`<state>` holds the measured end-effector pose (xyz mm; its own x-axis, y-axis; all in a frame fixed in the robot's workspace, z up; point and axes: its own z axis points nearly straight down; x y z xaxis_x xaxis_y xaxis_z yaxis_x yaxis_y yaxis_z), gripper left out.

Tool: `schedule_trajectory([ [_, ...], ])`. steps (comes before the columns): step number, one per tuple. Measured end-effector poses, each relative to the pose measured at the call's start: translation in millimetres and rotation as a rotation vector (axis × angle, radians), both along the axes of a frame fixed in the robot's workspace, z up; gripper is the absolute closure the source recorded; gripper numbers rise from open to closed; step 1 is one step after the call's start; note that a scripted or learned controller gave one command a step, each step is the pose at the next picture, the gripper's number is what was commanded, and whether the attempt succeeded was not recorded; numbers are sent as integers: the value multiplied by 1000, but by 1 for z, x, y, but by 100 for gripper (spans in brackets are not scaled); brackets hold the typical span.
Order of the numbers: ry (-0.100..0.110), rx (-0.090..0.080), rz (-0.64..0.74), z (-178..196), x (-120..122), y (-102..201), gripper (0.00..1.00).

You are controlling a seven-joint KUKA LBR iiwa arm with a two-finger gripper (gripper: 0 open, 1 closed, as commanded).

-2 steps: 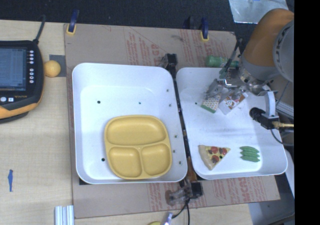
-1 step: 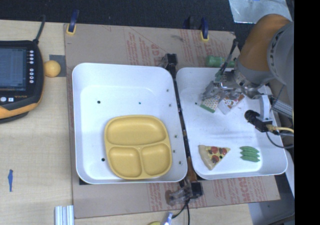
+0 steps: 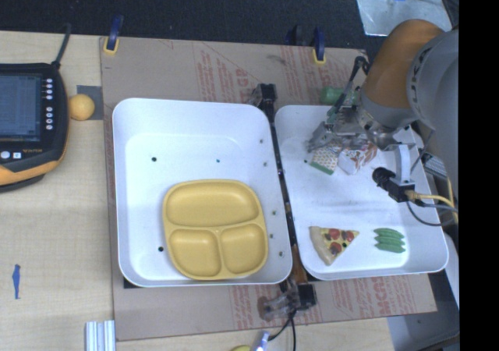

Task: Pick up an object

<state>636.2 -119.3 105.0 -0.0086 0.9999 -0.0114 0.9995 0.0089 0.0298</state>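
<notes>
gripper (image 3: 337, 137) low in far part of right bin (image 3: 421, 260) over small items (image 3: 343, 158), can't tell jaw state; confirm something's pinched before lifting

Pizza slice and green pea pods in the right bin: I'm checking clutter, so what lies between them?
Nothing: in the camera view, bare white bin floor separates the triangular toy pizza slice from the green pea pods.

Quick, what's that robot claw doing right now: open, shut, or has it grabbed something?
Gripper: low in the right bin, over a small pile of objects near its far end; open, shut or holding something cannot be told from this view.
</notes>
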Motion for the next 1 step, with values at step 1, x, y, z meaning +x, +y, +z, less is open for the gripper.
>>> schedule_trajectory([
  [1, 30, 11, -6, 69, 21, -29, 0],
])
